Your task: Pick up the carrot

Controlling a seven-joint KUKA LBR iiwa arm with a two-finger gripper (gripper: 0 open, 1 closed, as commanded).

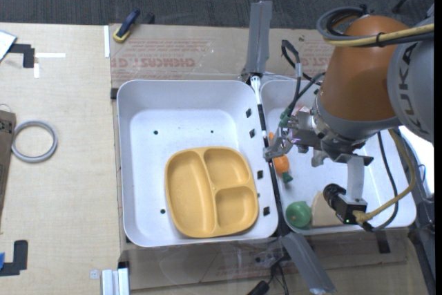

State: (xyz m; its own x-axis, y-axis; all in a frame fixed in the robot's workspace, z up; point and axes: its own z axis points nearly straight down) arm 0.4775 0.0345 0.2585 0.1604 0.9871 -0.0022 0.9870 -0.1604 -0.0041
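- The tabletop (62, 79) is the broad tan backdrop here, and it carries both white bins side by side, with a roll of tape (32, 141) well off to the far side.
- Next in size is the arm (359, 72), whose grey-and-orange bulk hangs over the right bin (387, 183) and blocks a good share of its floor.
- The left bin (138, 148) holds just the yellow divided plate (210, 190), which lies flat and plays no part in this job.
- The gripper (284, 141) hovers low at the right bin's inner edge, hard against the divider between the bins. The view is cluttered with cables and brackets there, so I cannot tell how its fingers stand.
- A green ball-like thing (299, 213) rests nearer the front of the right bin, a little apart from the target.
- The carrot (280, 164), smallest of the lot, is an orange body with a green top, lying in the right bin right beside the divider wall and just below the gripper.
- Here are the risks as I judge them:
  - The wall crowds one side of the carrot, so a finger may land on the bin rim or divider instead of sliding alongside it.
  - A slightly off-centre close could roll or squirt the carrot away along the wall.
  - A close on the leafy end alone could let it slip out on the lift.
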